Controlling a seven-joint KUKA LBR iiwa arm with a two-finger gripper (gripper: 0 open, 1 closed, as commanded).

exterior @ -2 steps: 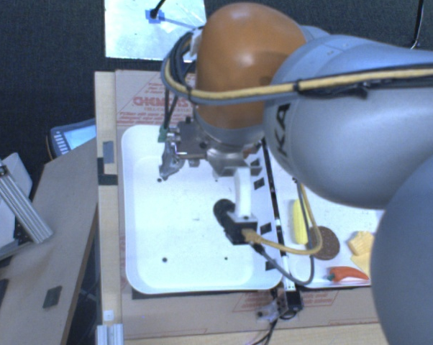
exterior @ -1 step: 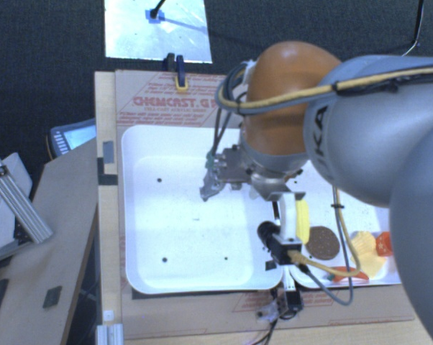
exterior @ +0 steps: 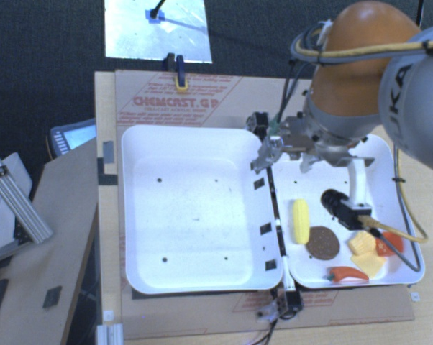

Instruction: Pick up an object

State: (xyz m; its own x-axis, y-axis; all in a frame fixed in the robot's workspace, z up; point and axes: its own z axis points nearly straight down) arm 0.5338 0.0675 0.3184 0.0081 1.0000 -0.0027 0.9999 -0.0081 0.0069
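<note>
The things to choose from all lie in the front part of the right white plastic bin (exterior: 308, 190). A yellow oblong piece like a corn cob (exterior: 301, 220) lies lengthwise just beside the divider. A flat brown round disc (exterior: 322, 242) is just beside its lower end. Pale yellow wedge-shaped blocks (exterior: 364, 254) are further right, with a small red piece (exterior: 389, 243) against them, and a thin orange-red piece like a carrot (exterior: 346, 274) lies along the front wall. They lie loose and close together, as things tipped into a bin do, so I judge that a grasp on one may push its neighbour. The corn cob has the most free floor on its far side and seems the easiest target. Nothing is picked up yet.

The gripper (exterior: 277, 152) hangs over the far left corner of this bin, near the divider to the left white plastic bin (exterior: 195, 207), apart from all the pieces. Whether it is open or closed I cannot tell. The grey arm with the orange band (exterior: 360, 49) reaches in from the right and bends downward over the bin.
</note>
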